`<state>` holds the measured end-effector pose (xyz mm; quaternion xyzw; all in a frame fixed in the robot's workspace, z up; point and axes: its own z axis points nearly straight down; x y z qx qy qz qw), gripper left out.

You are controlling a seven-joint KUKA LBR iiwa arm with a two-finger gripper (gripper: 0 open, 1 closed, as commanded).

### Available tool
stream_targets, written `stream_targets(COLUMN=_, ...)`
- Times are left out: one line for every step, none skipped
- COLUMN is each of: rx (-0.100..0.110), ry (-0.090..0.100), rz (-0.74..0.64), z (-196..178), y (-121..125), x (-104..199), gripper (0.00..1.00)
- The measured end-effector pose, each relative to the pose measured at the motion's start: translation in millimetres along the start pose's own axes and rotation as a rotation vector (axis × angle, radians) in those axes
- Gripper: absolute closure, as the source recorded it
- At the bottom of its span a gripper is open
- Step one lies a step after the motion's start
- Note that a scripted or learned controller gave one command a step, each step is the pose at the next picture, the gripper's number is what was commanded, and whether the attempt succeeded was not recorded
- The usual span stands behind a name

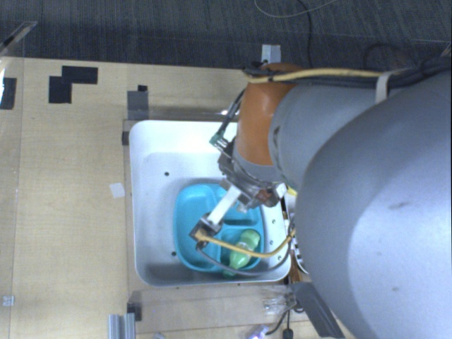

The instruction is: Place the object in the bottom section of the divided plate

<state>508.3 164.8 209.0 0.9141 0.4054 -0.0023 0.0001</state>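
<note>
Overhead, the grey arm (367, 210) covers the table's (70, 189) right side and reaches down into the white bin (152, 182). The blue divided plate (185, 224) lies in that bin, towards its near edge and right wall. The tool (247, 193) hangs over the plate's far edge; whether it is wide or narrow I cannot tell (the wrist hides it). The green object (242, 251) lies on the plate by its near right rim, apart from the tool and on its near side, seemingly already in the bottom section. Its long axis looks to run roughly far-to-near, though it is too small to be sure.
</note>
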Motion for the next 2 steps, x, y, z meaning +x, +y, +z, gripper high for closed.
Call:
stream_targets(rx=0.000, ry=0.000, rz=0.000, z=0, y=0, x=0, gripper=0.00)
stream_targets(rx=0.001, ry=0.000, rz=-0.090, z=54, y=-27, x=-4, gripper=0.00)
